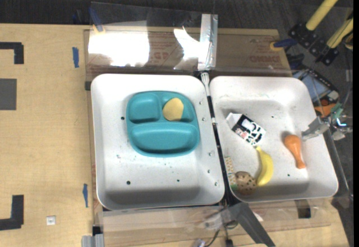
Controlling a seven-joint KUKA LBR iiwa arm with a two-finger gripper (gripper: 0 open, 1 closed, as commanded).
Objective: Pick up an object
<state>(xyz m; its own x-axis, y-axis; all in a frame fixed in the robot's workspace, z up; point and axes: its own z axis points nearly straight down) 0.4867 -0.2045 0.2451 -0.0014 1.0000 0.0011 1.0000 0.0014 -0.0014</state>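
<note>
Right bin [280,91], claw [314,129] at rim, nr carrot [294,149]

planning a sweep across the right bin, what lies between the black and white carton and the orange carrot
Bare white bin floor in the camera view, between the black and white carton and the orange carrot; the yellow banana sits lower.

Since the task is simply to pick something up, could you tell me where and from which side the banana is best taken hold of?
Probably the banana at its thick middle, from straight above, closing across its narrow width. It lies flat in the right bin, curving toward the cookie at its lower end, so the middle has bare floor either side. The pincer sits near the orange carrot-like toy.
</note>
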